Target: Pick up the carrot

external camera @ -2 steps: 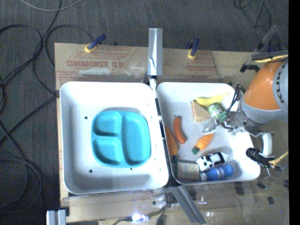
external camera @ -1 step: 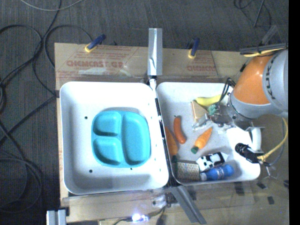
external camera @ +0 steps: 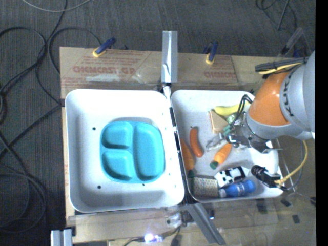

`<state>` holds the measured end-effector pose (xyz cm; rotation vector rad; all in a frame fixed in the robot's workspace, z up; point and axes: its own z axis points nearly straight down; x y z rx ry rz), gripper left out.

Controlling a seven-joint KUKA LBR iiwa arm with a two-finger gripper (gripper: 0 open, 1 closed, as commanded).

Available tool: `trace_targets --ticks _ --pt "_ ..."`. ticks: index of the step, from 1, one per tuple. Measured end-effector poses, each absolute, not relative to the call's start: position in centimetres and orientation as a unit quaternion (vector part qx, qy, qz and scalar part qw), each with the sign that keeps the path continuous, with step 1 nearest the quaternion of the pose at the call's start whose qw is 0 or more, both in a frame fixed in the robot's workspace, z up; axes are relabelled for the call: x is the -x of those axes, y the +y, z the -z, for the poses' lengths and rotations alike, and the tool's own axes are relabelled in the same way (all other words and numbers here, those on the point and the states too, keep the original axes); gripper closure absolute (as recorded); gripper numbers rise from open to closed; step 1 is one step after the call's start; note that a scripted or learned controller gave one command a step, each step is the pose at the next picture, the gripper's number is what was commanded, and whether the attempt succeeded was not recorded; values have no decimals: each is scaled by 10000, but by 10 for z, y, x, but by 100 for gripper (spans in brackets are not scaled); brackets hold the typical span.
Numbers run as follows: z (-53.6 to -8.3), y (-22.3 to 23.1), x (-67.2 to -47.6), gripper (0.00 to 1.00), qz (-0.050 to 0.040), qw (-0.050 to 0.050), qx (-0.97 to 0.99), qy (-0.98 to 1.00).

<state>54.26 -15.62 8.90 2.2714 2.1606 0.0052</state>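
We look down on a dark grey carpet floor (external camera: 118, 14) that surrounds the bench on all sides. Several thin black cables (external camera: 20, 50) lie in loops on the carpet at the left, and 1 pale cable (external camera: 43, 4) curls near the top. The bench top is a brown cardboard sheet (external camera: 110, 70) with faded red print, and 2 clamps with blue and yellow handles (external camera: 104, 46) hold it at the far edge. A grey metal bar (external camera: 169, 55) stands between them. The light is even and soft.

Arm (external camera: 287, 104) reaching from right, wrist bent down, gripper (external camera: 233, 136) low.
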Motion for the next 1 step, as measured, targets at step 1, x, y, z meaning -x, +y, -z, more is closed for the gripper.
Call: trace_targets --ticks 1 --pt "-99 -155 -544 100 -33 42 -7242 6896"
